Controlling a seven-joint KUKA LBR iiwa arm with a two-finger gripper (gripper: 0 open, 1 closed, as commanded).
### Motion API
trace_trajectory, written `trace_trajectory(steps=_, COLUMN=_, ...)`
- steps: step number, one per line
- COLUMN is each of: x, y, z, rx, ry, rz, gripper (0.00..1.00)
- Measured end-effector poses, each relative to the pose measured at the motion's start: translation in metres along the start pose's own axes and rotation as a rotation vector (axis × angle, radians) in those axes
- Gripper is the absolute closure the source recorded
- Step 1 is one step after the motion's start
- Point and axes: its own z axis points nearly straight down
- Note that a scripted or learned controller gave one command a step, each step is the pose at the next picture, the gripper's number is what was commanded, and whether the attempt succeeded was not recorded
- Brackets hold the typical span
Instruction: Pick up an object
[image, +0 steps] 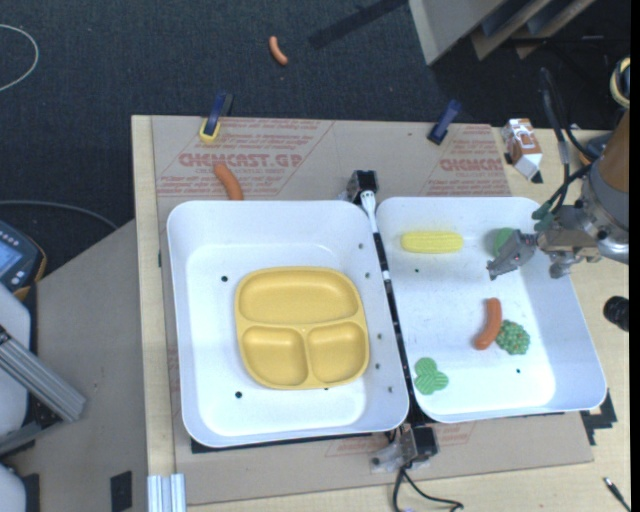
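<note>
Glossy white plastic bins (200, 250); smooth matt yellow plastic divided tray (300, 325); matt brown cardboard bench top (300, 150); dull grey metal gripper (530, 255); knobbly yellow plastic corn cob (432, 241).

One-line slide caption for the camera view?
Gripper hovers over right bin of toy food; yellow divided tray in left bin.

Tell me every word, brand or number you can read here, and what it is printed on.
"CHEMCAST GP", red letters on the cardboard sheet behind the left bin; the last letters are unsure.
"CHEMCAST", red again on the same sheet behind the right bin, partly cut off and hard to read.
The small box at the sheet's far right corner bears print too small to read.
</note>
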Motion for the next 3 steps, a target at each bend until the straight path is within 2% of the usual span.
trace_trajectory(steps=1, x=0.000, y=0.002, z=-0.005, rx=-0.011, ry=-0.002, rz=-0.003, gripper=0.00)
trace_trajectory(steps=3, x=-0.003, y=-0.008, z=0.084, rx=-0.003, ry=0.000, rz=-0.001, gripper=0.00)
